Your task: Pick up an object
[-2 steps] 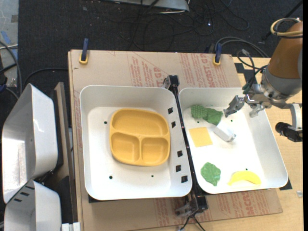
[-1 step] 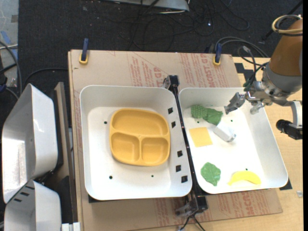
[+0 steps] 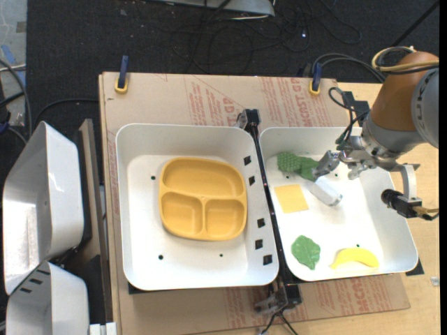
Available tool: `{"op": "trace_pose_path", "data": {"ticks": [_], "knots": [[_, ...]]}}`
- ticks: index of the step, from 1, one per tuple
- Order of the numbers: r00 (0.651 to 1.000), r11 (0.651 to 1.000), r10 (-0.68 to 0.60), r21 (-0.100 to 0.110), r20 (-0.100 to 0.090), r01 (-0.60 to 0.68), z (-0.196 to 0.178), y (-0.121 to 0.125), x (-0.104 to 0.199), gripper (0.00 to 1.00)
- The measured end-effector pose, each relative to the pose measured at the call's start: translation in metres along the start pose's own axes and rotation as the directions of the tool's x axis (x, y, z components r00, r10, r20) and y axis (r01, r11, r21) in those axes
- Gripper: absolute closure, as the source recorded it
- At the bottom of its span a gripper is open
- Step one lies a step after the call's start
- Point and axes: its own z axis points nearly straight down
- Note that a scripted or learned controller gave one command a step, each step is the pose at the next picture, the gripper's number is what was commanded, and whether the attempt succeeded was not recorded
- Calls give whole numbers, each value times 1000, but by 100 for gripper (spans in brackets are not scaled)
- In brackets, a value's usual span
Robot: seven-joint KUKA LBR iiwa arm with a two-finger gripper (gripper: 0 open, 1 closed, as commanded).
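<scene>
We are watching the gripper [image 3: 340, 165] hovering, fingers spread apart, just above the white block [image 3: 323, 190] near the right bin's [image 3: 398, 218] far edge.

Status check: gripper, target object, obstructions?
Gripper low in right white bin, above small white-grey cylinder. Nothing seen gripped. Green textured block close beside.

End effector [image 3: 342, 165] above right bin [image 3: 398, 215]

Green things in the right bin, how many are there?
2. A dark green textured piece lies near the right bin's back left corner, beside the gripper. A lighter green leafy piece lies near the front edge, left of the banana. The arm could hide more.
</scene>
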Motion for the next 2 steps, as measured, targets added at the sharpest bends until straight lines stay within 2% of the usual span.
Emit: {"op": "trace_pose_path", "data": {"ticks": [1, 2], "knots": [[1000, 1000, 1, -1, 0, -1, 46, -1, 1, 0], [1000, 1000, 0, -8, 2, 0, 32, 1, 1, 100]]}}
